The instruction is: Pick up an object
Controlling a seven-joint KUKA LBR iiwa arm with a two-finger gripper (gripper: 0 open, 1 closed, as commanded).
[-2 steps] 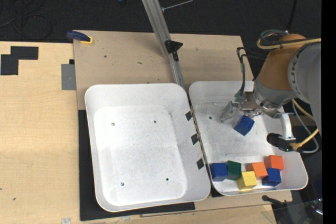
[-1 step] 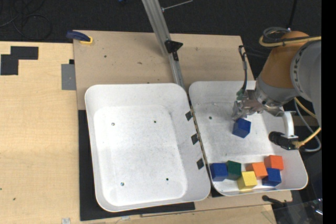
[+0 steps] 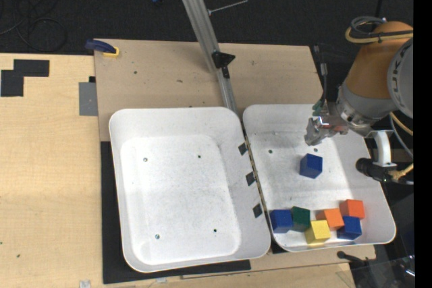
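A blue cube (image 3: 311, 166) lies alone in the middle of the right bin (image 3: 283, 125). My gripper (image 3: 314, 133) hangs just above and behind that cube, apart from it, with nothing seen between its fingers. Along the right bin's front edge sits a cluster of blocks: a blue one (image 3: 280, 220), a green one (image 3: 300, 218), a yellow one (image 3: 318, 231), an orange one (image 3: 333, 218), a red-orange one (image 3: 353, 208) and another blue one (image 3: 349, 228).
The left bin (image 3: 135, 138) stands beside the right one, with black clips along the shared rim. A slanted aluminium rail (image 3: 202, 23) rises from behind the bins. The arm's grey and orange body (image 3: 378, 77) reaches over the right bin's far right corner.
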